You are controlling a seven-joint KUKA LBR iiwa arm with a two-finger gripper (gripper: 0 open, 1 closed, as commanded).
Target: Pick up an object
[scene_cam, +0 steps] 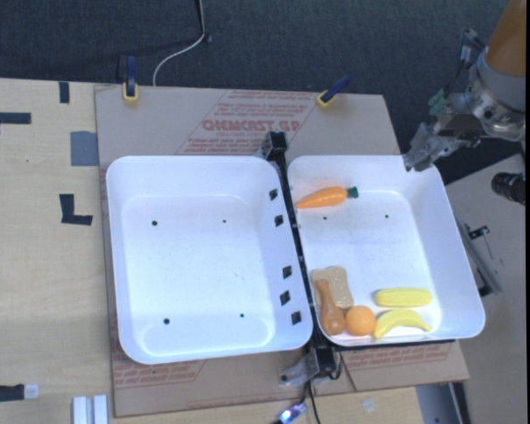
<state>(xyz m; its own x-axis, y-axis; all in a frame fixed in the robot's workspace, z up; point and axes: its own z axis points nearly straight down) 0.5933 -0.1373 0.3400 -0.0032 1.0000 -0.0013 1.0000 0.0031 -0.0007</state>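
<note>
The right bin (397,246) holds a toy carrot (321,198) near its far left corner. Along its near edge lie a tan slice of bread (335,282), a brown stick-shaped piece (328,312), an orange ball (360,321), a yellow corn cob (403,298) and a banana (403,324). My gripper (420,155) hangs over the far right corner of that bin, well above and away from the objects. Nothing shows in its grasp.
The left bin (194,254) stands beside the right one, joined by a black clip strip (287,237). Both sit on a cardboard sheet (238,122) held by two clamps. A white cable (190,34) runs at the back.
</note>
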